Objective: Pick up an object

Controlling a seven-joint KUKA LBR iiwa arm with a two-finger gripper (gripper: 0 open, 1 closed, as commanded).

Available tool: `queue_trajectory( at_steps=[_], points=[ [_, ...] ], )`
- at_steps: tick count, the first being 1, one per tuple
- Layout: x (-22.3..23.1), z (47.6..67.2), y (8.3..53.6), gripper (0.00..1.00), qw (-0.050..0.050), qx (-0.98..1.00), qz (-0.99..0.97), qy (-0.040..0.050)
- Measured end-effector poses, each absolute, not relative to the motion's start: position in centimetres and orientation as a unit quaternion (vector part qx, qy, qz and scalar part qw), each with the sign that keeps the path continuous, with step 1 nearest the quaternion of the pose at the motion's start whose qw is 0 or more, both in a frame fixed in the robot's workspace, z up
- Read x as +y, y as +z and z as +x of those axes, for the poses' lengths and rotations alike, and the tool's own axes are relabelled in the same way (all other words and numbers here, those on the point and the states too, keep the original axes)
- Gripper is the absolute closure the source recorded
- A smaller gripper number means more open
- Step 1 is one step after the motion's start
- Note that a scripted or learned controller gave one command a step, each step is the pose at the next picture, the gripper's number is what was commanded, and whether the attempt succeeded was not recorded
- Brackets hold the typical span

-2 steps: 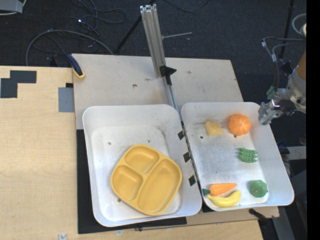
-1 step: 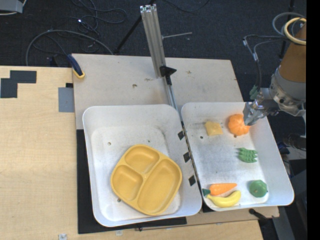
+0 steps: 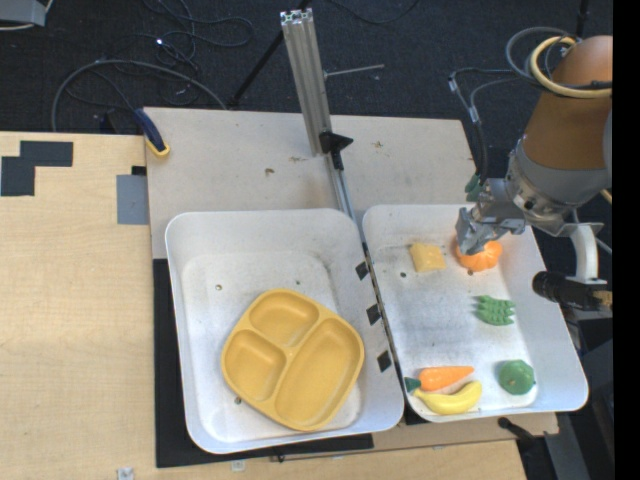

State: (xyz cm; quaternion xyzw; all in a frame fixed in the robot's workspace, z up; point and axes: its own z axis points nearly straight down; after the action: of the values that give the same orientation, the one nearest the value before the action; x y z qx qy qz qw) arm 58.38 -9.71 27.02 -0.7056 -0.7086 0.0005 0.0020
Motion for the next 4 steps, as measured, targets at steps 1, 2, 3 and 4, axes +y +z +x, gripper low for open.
queue_trajectory(
  at_steps=[1,2,3,4],
  points=[
    [-4.5,57.4,27.3,1.00,0.002,-0.708,-0.706,0.0008],
    [1.0,57.1,25.4,1.00,0.002,-0.709,-0.705,0.0012],
    [5.7,56.1,25.6,1.00,0.002,-0.708,-0.706,0.0016],
    [10.9,54.8,23.9,1.00,0.002,-0.709,-0.706,0.0020]
  ],
)
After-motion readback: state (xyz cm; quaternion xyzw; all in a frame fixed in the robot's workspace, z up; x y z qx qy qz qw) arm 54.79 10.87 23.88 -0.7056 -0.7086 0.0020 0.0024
